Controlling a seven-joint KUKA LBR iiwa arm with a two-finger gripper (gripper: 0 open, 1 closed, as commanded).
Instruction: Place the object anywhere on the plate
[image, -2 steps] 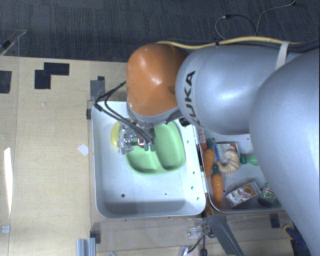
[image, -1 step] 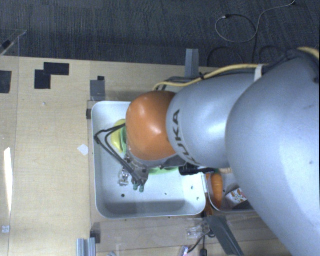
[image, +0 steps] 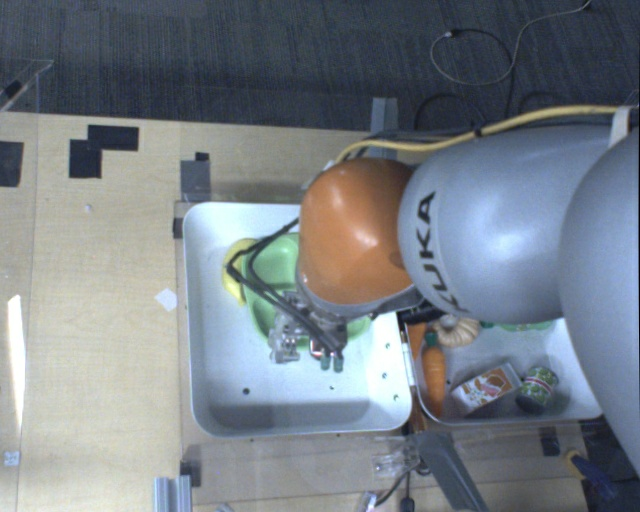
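Two fingers (image: 284, 350) spread, nothing between; gripper (image: 307, 352) at 6 o'clock of green plate (image: 280, 262). Yellow object (image: 233, 278) against plate's 9 o'clock rim, partly hidden. Probably light, rigid, slick plastic; pinch across narrow middle.

A: What sort of place?
B: Robotics lab. Grey KUKA-branded industrial arm with orange band (image: 480, 230) over a pale wooden desk (image: 90, 330).
A: Other evidence?
B: Two shallow white plastic bins (image: 205, 330) fixed by metal brackets (image: 195, 178), black tape markers (image: 100, 148), loose cables on dark carpet floor (image: 250, 60).
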